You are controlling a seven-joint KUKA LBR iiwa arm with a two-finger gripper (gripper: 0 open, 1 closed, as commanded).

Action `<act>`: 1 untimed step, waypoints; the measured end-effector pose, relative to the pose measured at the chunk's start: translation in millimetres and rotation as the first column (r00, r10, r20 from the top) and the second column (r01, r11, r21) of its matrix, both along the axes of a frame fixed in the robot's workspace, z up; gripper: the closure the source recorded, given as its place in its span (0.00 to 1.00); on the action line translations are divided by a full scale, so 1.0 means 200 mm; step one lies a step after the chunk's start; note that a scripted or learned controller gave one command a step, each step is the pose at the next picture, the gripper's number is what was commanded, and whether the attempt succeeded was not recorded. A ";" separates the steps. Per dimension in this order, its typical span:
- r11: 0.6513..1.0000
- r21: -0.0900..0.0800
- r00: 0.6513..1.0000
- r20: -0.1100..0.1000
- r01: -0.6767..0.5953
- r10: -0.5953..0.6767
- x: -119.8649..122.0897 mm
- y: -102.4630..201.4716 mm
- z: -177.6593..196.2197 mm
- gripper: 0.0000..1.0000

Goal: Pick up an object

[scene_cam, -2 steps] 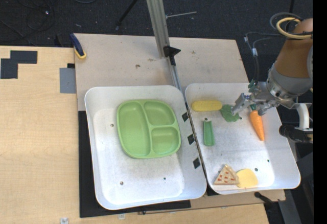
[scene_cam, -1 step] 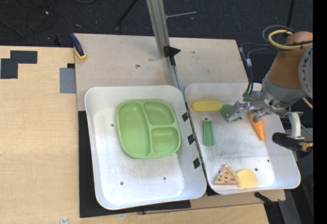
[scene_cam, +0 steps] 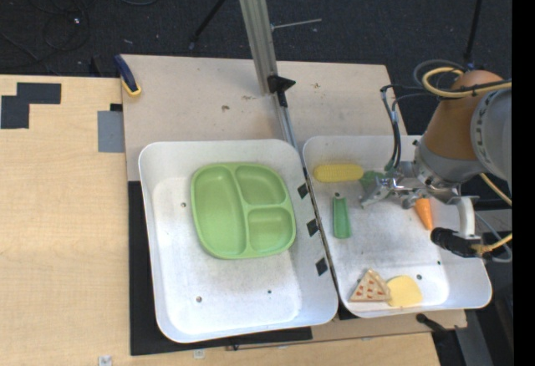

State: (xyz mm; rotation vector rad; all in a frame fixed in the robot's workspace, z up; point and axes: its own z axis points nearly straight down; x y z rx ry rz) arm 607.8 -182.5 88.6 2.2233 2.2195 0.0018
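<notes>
Two shallow white bins sit side by side on the surface. The left bin carries a light green divided plate with three compartments, lying flat near the bin's middle. The right bin carries the small things that could be picked up: a yellow corn cob lying crosswise near the far left corner, a green pod-shaped piece just below it and lying lengthwise, an orange carrot towards the right side, and at the near edge a triangular pizza slice touching a yellow wedge of cheese. The grey arm with its orange band reaches in from the right, over the far part of the right bin. Its hand is low above the bin floor, just right of the corn cob and above the green piece, with the carrot close on its right. Nothing can be seen between the metal parts at its tip, and whether it is released or clenched cannot be told from this angle. A slanted metal post rises behind the bins.
</notes>
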 end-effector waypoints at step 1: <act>1.000 0.000 1.000 0.005 0.000 0.000 0.01 0.00 0.07 1.00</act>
